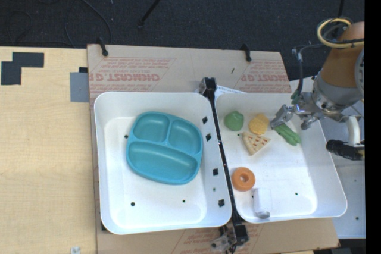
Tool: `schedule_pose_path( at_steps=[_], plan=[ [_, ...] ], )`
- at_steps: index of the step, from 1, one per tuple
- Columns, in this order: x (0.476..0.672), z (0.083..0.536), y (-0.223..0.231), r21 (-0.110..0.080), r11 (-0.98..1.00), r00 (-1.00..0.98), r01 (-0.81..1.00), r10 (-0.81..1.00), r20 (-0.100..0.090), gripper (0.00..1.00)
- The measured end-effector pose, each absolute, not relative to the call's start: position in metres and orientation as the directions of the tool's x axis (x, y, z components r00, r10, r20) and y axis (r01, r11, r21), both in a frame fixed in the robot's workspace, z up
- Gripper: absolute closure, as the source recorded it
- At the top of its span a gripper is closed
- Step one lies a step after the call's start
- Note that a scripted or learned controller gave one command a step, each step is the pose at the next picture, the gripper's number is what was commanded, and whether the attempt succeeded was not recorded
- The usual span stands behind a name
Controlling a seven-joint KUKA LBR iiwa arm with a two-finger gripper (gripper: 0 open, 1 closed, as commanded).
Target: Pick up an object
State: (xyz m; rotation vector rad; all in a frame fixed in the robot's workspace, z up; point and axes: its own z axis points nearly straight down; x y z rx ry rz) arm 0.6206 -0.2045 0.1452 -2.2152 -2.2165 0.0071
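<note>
My gripper [293, 121] hangs open over the back right part of the right bin [321, 187]. A long green piece [290, 135] lies on the bin floor just under and in front of its fingertips, not held. To its left sit a yellow round piece [259, 124], a tan waffle-like wedge [256, 143] and a green round fruit [234, 121]. An orange ring [243, 178] lies nearer the front, beside the divider. A small pale grey block [260, 202] rests at the front.
A teal divided plate [165, 147] lies in the left bin [113, 187]. A black divider [217, 146] runs between the bins. Bare white floor spreads across the front right of the right bin.
</note>
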Motion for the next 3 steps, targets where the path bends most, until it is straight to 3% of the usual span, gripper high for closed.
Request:
schedule_pose_path(
  at_steps=[1,2,3],
  plan=[
    [0.622,0.095,-0.204,0.003,0.002,-0.002,1.000,1.000,-0.002,0.00],
    [0.623,0.109,-0.205,0.005,0.002,-0.002,1.000,1.000,-0.004,1.00],
    [0.628,0.171,-0.210,0.003,0.001,-0.001,1.000,1.000,-0.001,1.00]
  ],
)
